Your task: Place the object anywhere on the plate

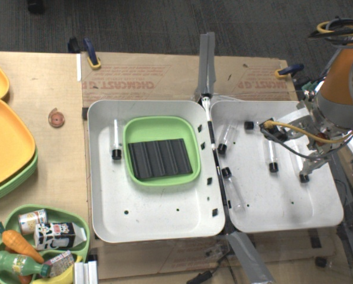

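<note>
Left bin: green plate w/ dark ribbed object lying flat on it, roughly centred; clear tube just left of plate. Right bin: several black-capped tubes. Gripper low over right bin's right part — well apart from plate; claw state: can't tell.

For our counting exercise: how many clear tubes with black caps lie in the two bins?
4 tubes: one in the left bin beside the plate; in the right bin, two near its left wall, one mid-bin. A black cap behind may mark a fifth.
</note>
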Motion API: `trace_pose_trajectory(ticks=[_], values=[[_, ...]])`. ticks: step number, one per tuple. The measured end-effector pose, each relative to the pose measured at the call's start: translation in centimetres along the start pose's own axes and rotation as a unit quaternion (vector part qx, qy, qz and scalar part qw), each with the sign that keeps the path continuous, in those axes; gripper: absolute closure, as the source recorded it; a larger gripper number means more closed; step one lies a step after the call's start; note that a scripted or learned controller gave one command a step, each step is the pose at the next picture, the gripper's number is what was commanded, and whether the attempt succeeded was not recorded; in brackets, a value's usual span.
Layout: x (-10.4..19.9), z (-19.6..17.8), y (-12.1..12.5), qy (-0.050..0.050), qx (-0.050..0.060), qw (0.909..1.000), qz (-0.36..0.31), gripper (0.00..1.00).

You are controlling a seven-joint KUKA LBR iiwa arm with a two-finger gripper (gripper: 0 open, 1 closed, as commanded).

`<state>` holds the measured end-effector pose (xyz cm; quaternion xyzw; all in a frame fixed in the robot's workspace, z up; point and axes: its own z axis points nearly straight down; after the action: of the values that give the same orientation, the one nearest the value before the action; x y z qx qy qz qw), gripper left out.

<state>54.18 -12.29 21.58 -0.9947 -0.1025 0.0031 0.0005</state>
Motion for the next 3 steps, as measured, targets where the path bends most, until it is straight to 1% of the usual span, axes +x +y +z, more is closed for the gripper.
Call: trace_pose_trajectory(ticks=[1, 2, 3], values=[[-2.7, -3.1, -2.4, 0.000, 0.000, 1.0000, -0.001, 0.00], [-4.6, -1.3, 1.2, 0.000, 0.000, 1.0000, 0.004, 0.00], [-4.6, -1.3, 1.2, 0.000, 0.000, 1.0000, 0.004, 0.00]])
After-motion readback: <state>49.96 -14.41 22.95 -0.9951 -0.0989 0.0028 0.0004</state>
